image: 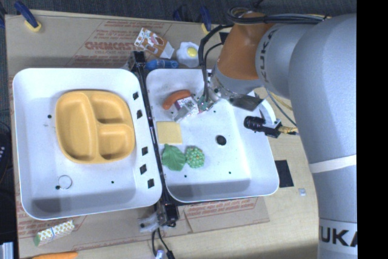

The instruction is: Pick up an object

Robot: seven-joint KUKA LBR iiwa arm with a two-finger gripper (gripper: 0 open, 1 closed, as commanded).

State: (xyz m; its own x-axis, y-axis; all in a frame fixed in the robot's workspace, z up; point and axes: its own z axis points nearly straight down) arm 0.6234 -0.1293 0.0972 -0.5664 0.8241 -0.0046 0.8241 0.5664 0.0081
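Claw (193,106) low beside orange sausage (176,97).

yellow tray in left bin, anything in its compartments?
Empty. The yellow tray lies flat in the left bin, and all its compartments show bare yellow plastic.

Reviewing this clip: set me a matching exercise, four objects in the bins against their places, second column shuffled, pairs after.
Things
1. yellow divided tray
2. orange sausage-shaped toy
3. pale yellow square slice
4. green items

Places
A. right bin, near its front left
B. left bin, middle
C. right bin, by the gripper
D. right bin, against the left wall, just behind the green items

Pairs: 1-B, 2-C, 3-D, 4-A
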